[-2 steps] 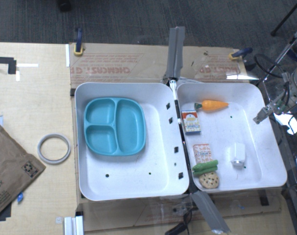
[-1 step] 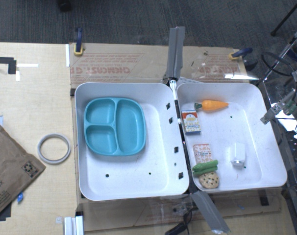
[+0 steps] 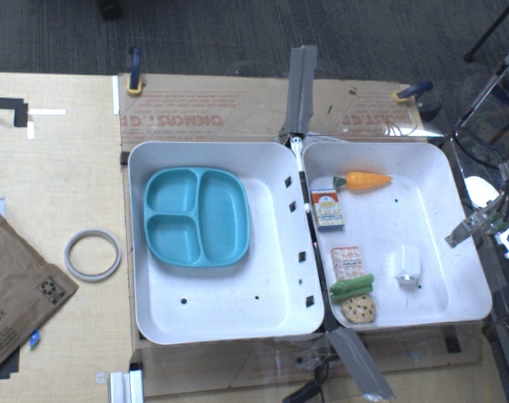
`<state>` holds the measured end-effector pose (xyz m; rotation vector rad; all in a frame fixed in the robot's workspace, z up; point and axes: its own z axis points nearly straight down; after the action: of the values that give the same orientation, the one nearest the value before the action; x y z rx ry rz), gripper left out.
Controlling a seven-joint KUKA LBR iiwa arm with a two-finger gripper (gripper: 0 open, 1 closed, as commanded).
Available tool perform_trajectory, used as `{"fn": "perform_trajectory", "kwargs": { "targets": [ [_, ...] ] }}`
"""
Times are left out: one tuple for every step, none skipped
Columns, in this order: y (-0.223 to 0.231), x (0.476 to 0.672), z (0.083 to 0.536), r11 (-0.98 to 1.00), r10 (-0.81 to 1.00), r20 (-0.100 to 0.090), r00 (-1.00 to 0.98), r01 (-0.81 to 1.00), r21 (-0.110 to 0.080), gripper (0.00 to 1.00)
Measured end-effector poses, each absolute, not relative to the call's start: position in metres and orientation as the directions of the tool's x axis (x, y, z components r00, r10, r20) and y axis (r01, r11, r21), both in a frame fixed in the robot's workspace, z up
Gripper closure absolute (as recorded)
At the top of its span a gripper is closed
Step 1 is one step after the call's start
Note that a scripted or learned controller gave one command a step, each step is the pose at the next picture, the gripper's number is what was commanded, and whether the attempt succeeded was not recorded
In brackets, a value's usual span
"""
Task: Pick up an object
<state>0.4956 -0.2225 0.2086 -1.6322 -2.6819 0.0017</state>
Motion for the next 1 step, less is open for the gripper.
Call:
{"fn": "perform_trajectory", "kwargs": {
  "targets": [
    [-0.2178,0.4809,0.1992,0.485,0.874,0.002,-0.485,0.874,-0.002,1.0]
  ]
}}
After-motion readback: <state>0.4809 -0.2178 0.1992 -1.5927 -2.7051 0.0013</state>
